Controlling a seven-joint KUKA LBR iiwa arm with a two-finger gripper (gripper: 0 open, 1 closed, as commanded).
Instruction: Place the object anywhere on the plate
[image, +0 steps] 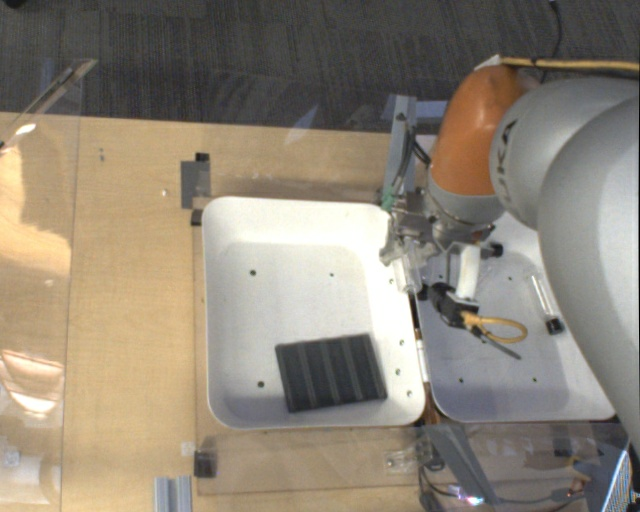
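A black ribbed rectangular plate (330, 372) lies flat in the front part of the left bin (235, 300). In the right bin (520, 385), a thin grey stick-like object (541, 298) with a dark tip lies near the right side. My gripper (411, 268) hangs under the orange wrist band, over the wall between the two bins, behind and to the right of the plate. The stick lies well to the gripper's right, apart from it. The arm's grey body hides much of the right bin.
The left bin's raised wall (412, 330) runs between both bins right under the gripper. Black clamps (199, 178) sit at the bench corners outside the bins. A metal bracket (402, 120) stands behind the bins.
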